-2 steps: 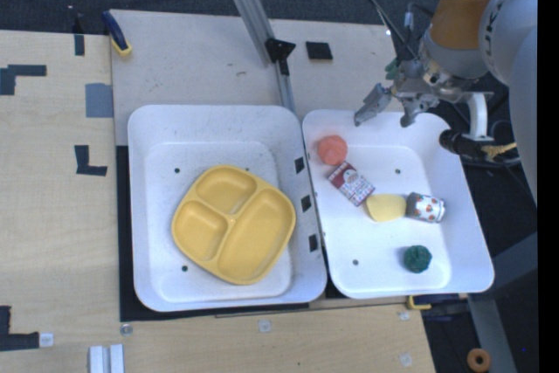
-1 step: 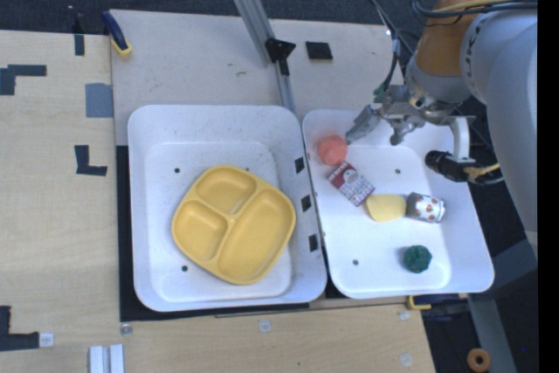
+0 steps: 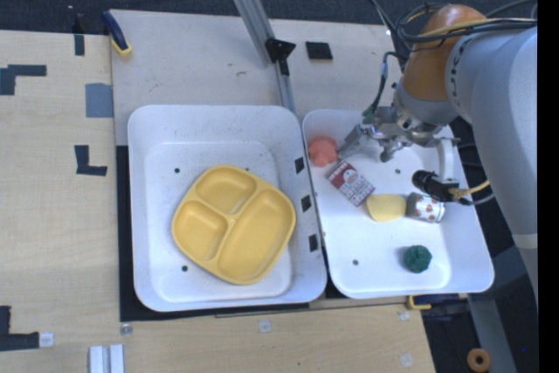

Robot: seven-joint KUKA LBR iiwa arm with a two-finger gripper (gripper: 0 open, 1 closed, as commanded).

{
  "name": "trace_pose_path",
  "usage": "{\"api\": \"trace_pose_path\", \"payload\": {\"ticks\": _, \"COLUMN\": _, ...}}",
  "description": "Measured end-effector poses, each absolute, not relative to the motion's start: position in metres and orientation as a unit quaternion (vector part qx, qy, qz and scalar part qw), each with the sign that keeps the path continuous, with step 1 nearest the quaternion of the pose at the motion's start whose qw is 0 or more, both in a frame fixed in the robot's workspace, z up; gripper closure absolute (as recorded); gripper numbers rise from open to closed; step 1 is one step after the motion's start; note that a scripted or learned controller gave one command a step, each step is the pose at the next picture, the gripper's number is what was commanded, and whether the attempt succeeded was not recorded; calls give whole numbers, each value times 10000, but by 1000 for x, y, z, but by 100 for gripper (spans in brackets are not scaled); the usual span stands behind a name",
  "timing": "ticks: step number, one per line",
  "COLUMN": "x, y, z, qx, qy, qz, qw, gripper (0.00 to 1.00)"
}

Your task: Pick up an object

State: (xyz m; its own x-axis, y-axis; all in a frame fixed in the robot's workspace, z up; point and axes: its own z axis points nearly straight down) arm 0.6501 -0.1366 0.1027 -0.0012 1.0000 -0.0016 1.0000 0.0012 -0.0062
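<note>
From my remote seat, the hand [image 3: 369, 146] is down in the far part of the right bin [image 3: 376, 273], and as far as I can tell it's spread open. One finger [image 3: 352, 139] sticks out toward the left bin, the other [image 3: 388, 152] sits back toward the arm. All I see between them is bare white bin floor, so it's holding nothing.

The closest thing is a pink ball [image 3: 322, 150], just beside the outer finger on the side away from the arm. I can't say for sure whether they touch. A red and white packet [image 3: 351, 183] lies flat just in front of the hand, toward the near rim. A bit further that way there's a yellow lump [image 3: 385, 208] with a small red and white can [image 3: 428, 208] right up against it. A green ball [image 3: 417, 258] sits well clear of the hand by the near edge.

The left bin [image 3: 148, 144] has a yellow divided plate [image 3: 233, 224] in it, well away from the hand.
</note>
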Motion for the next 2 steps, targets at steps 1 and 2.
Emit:
{"api": "trace_pose_path", "payload": {"ticks": 1, "x": 650, "y": -139, "z": 85, "qx": -7068, "qy": -7074, "qz": 25, "qw": -18, "gripper": 0}}
{"api": "trace_pose_path", "payload": {"ticks": 2, "x": 652, "y": -138, "z": 98, "qx": -7064, "qy": -7078, "qz": 11, "qw": -45, "gripper": 100}}
